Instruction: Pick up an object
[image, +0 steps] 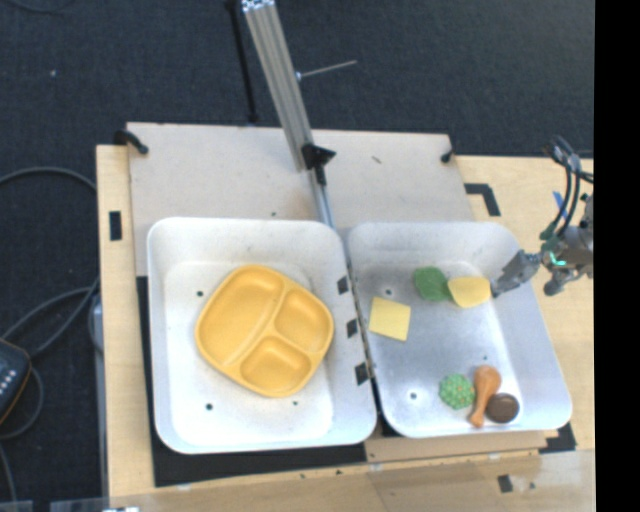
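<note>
In the right white bin (520, 330), near its far right side, lies a small yellow rounded lump (468, 291), touching a green round piece (432, 283). The tool (510, 275) sits just beside the lump, on its right.

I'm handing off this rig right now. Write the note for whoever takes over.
Tool: at the right bin's right rim, beside the yellow oval piece; nothing seen held.
Right bin: green round piece touching the oval, yellow square, green bumpy ball, drumstick, brown ball.
Left bin: yellow divided plate.
Done: nothing lifted.
Left: grasp and lift one item; the oval is closest.
</note>
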